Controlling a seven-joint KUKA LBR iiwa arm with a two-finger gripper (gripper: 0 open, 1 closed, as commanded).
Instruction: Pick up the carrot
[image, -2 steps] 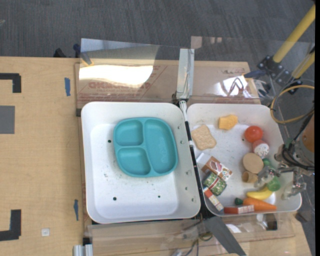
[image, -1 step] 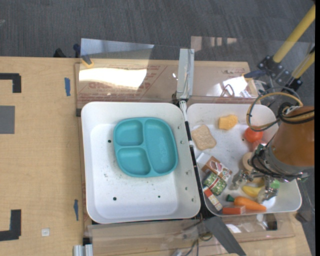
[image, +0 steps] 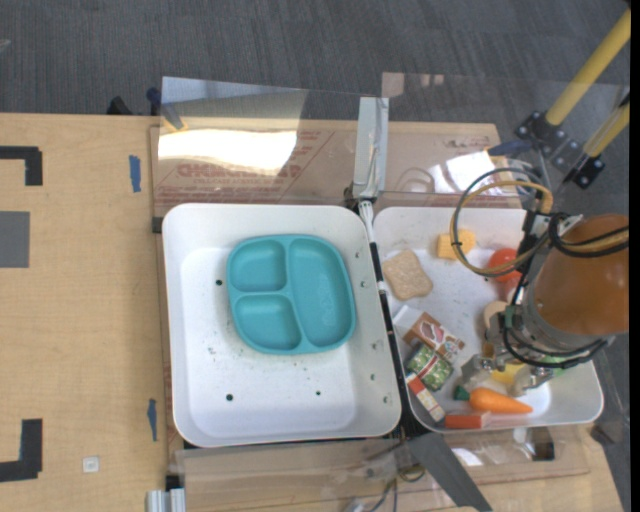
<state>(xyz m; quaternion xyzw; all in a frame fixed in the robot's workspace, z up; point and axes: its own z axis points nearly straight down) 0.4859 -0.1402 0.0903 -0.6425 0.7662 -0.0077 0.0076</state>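
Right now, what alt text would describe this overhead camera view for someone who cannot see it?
A grey robot arm hangs over the right bin, just above an orange carrot among toy food. The left bin holds a teal divided plate.

The arm (image: 580, 290) hangs over the right bin (image: 585, 405), just above the carrot (image: 500, 402); a teal divided plate (image: 291, 293) lies in the left bin (image: 195, 330).

Robot lab: cardboard-topped bench (image: 70, 300), taped markers, two white bins (image: 190, 300), grey carpet.
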